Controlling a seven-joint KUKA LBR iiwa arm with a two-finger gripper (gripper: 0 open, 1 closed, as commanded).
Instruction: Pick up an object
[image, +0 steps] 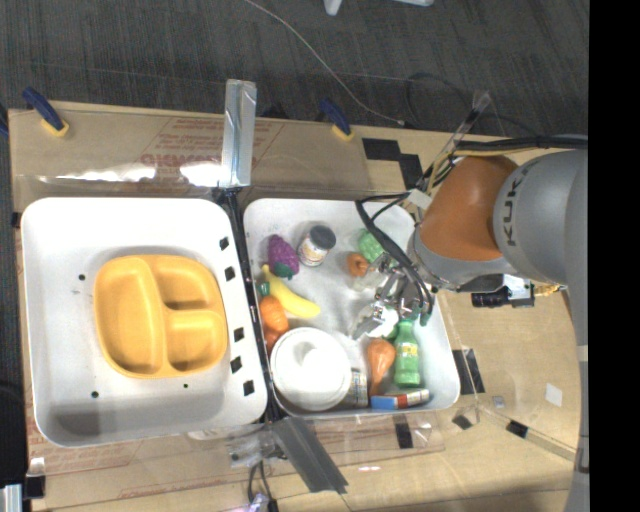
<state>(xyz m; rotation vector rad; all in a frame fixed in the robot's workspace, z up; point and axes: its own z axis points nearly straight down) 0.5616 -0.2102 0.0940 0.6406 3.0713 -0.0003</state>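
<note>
The right bin (335, 215) holds several objects. Along its left side are purple grapes (282, 255), a yellow banana (291, 300) and an orange fruit (272, 315). A small tin can (318, 243) stands near the back. Further right are a small orange piece (357, 264) and a green item (372, 245). My gripper (380, 312) hangs low in the bin's right half, just above an orange carrot (379, 362) and beside a green bottle (407, 358). Nothing visibly sits in it.
A white bowl (310, 365) fills the right bin's front left corner. A blue and red tube (400, 400) lies along the front wall. The left bin (50, 250) holds a yellow divided tray (160, 310). Black cables (385, 215) loop near the wrist.
</note>
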